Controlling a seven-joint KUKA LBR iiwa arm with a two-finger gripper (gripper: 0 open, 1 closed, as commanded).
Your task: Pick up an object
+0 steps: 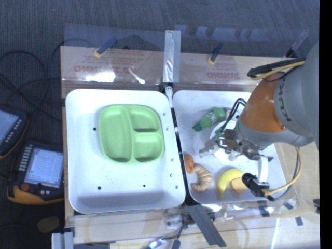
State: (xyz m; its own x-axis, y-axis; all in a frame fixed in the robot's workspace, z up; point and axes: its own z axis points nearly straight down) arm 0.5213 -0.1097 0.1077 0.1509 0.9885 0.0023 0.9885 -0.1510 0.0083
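Fingers spreading apart low in the right bin, splayed wide over bare white floor and clamping nothing; hard to tell whether the tips are touching the floor or hanging just above it. Gripper sitting between the toys, probably lining up for a grab at one of them. Lying just above the fingers, near the bin's top: bottle, green, tilted, cap end toward the divider. Resting below and left, against the divider wall: croissant, with a small orange piece just beside it. Curling below the gripper, near the front wall: banana, touching a tan lump at its right. Reaching in from the right, wrist bent down over the bin: arm, orange band showing, cable looping past the banana. Sitting well apart in the left bin: tray, green, three compartments, holding nothing. Judging by the spread, closing on any toy not yet done; bottle and croissant looking nearest.
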